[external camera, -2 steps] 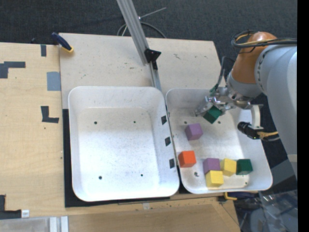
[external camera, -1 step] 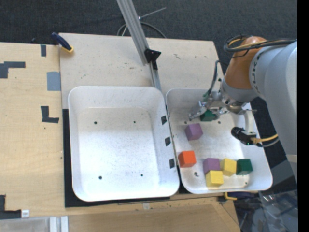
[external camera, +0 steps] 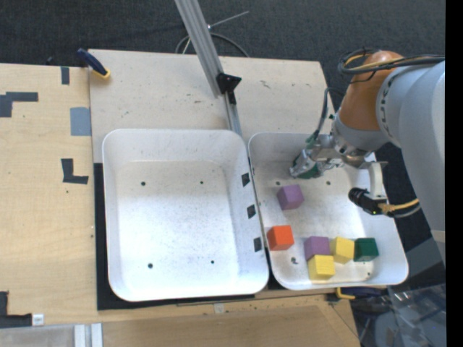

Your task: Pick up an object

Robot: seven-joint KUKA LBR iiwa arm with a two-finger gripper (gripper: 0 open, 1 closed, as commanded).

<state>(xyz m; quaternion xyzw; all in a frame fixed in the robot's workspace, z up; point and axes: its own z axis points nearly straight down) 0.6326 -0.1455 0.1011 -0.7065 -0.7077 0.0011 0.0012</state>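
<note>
The gripper (external camera: 309, 163) hangs over the back of the right bin (external camera: 269, 149), just up and right of a purple block (external camera: 290, 196). That block looks the easiest pick, since it sits alone on bare floor. To take it well, the arm should shift toward the near-left until centred over it, square the fingers to its flat sides, then go straight down. The others are crowded along the near edge: an orange block (external camera: 280, 237), a second purple block (external camera: 316, 246), two yellow blocks (external camera: 322, 266) and a green block (external camera: 366, 249). The arm (external camera: 405, 114) reaches in from the right, wrist bent down. Nothing shows between the fingers; how far open they are I cannot tell. The left bin (external camera: 108, 194) lies alongside
</note>
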